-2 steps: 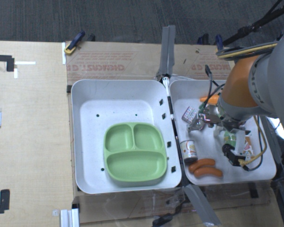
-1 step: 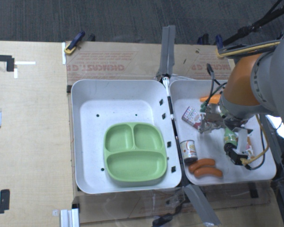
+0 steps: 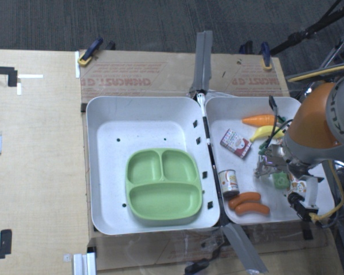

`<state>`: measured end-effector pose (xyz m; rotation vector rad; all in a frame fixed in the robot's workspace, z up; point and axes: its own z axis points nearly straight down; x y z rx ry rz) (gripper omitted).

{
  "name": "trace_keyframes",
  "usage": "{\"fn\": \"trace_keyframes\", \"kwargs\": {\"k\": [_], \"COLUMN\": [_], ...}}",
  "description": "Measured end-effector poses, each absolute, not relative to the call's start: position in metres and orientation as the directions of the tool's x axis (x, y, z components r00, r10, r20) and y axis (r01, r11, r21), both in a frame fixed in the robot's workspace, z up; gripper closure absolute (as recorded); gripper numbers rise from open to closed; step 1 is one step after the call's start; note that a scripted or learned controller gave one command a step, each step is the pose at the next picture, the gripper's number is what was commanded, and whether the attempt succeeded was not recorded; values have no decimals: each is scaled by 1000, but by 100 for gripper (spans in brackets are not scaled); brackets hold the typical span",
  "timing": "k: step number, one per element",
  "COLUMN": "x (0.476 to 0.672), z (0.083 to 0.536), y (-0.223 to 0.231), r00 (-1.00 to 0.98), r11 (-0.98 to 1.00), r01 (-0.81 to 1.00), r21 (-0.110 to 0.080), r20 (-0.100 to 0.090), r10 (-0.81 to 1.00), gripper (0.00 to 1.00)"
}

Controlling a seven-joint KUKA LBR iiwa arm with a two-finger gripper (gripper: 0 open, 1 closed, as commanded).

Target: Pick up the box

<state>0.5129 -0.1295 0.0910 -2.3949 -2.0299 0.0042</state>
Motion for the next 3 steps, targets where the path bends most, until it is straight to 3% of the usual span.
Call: {"fn": "trace_keyframes", "kwargs": {"k": [1,2,3], "x": [514,580,611], "z": [91,128,97], "y": [-125,-144,-93], "r00": [158,64,310], "r11": [-158,-64,-310], "r01": [987,998,951], "r21": [-5,1,7], "r20": [5,-1,0], "r10": [987,998,951], "gripper": [0,0,0]}}
